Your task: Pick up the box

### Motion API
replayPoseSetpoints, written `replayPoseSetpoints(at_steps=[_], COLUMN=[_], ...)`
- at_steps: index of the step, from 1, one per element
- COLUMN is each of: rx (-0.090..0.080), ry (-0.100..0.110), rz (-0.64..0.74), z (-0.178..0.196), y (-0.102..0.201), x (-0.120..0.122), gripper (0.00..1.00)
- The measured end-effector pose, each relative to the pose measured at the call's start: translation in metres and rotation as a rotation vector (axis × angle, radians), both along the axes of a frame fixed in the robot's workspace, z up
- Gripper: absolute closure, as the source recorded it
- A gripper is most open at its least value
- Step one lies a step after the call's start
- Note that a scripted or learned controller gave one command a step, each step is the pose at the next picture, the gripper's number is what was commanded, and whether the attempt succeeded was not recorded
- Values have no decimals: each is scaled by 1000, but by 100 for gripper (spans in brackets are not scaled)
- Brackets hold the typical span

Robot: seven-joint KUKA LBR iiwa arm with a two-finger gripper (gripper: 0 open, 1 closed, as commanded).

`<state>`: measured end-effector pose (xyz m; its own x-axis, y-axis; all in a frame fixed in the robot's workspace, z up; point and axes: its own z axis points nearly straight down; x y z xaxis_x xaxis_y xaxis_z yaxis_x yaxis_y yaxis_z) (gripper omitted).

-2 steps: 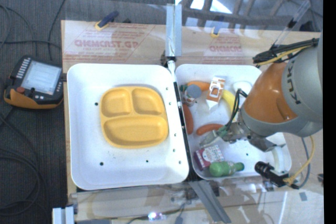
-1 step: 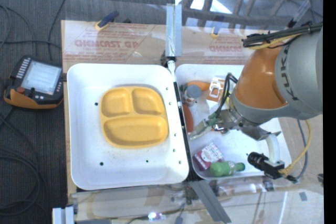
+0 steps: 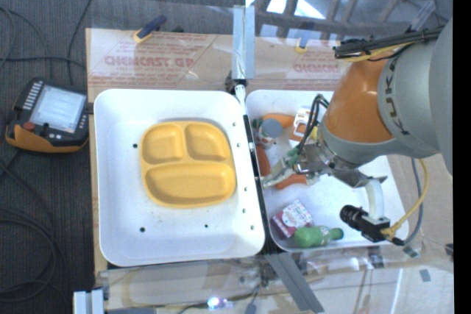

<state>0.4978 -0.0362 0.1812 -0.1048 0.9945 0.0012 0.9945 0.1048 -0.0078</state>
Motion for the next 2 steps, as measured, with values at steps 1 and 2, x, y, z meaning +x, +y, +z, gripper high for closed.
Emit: replayPoseSetpoints(at_steps=[1,2], rx=[-3,-3], ry=[-1,-3], rz=[179,313], z=[1,36], y=[21,9], x=[17,-3], gripper=[0,0])
